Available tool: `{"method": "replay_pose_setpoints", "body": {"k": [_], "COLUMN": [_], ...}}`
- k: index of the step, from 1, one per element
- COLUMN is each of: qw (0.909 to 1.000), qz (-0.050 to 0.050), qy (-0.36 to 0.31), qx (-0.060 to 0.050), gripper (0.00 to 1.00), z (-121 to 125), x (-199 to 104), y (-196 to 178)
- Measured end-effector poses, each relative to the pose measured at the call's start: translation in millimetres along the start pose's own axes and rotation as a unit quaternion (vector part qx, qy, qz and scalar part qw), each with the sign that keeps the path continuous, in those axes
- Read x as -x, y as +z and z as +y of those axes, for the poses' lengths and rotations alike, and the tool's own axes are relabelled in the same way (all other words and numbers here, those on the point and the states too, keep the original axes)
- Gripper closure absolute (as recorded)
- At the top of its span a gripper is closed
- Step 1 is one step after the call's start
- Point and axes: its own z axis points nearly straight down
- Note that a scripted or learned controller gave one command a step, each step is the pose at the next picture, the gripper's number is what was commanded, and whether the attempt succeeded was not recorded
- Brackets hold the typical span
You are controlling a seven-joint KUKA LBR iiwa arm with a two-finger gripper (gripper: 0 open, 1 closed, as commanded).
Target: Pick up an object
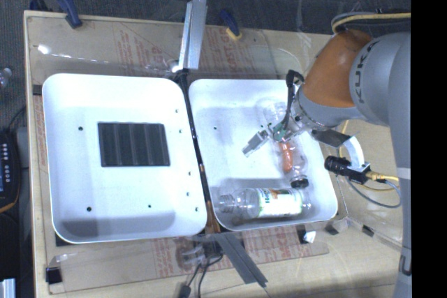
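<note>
My gripper (255,142) hangs low over the middle of the right bin (209,108), reaching in from the right under the orange-banded wrist (335,77). Just right of it lies a small clear bottle with an orange inside and a black cap (288,158), running down toward the bin's near right. A larger clear plastic bottle with a green and white label (269,202) lies on its side along the near wall. A crumpled clear item (269,110) sits just behind the gripper. I see nothing held.
The left bin (70,206) holds a dark ribbed rectangle (133,144) at its middle. A metal bar (192,31) stands behind the seam between the bins. Blue clamps (70,10) grip the bench's far edge. Cables (370,178) trail at the right.
</note>
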Motion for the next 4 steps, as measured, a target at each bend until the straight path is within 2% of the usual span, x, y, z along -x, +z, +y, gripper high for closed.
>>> {"method": "replay_pose_setpoints", "body": {"k": [1,2,4], "qw": [0.9995,0.9998,0.9998], "qz": [-0.001,-0.002,-0.002], "qy": [0.032,0.02,0.02], "qx": [0.001,0.001,0.002], "gripper": [0.0,0.0,0.0], "z": [-36.0,-12.6,-12.7], "x": [-16.0,-3.6,-3.5], "y": [-35.4,-7.0,-7.0]}}
